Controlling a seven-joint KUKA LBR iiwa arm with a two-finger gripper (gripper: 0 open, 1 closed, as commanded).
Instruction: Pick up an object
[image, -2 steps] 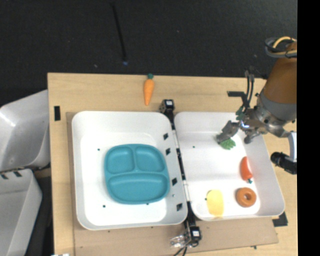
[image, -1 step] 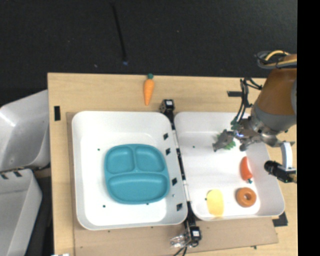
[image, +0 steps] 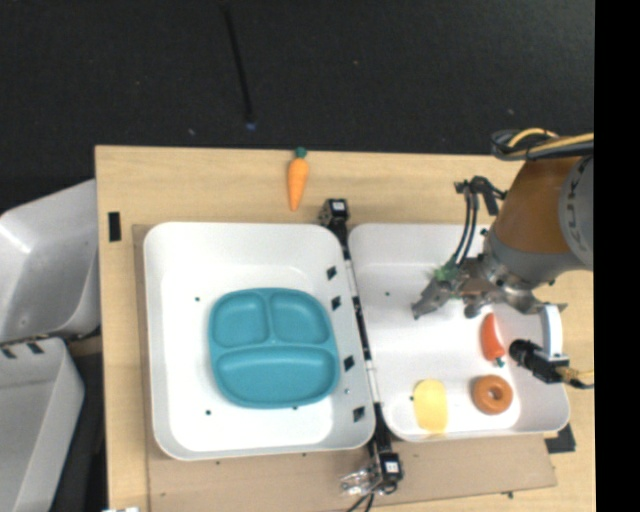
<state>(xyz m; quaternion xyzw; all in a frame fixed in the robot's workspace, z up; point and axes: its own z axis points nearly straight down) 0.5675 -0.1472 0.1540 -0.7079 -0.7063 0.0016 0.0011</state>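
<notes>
nearest in the right bin (image: 400, 250), a yellow object (image: 431, 404) and a brown ring (image: 492, 394) are seen by the near wall, with a red-orange object (image: 490, 336) just beyond. the approach step appears to be in hand: nothing is held yet. the gripper (image: 450, 290) is poised low over the bin's middle; whether it is spread or pressed together cannot be told. next, a descent onto one object is called for. the arm (image: 535, 215) is reached in from the right, wrist bent down. farther off, a carrot (image: 297, 178) lies on the table (image: 200, 185).
</notes>
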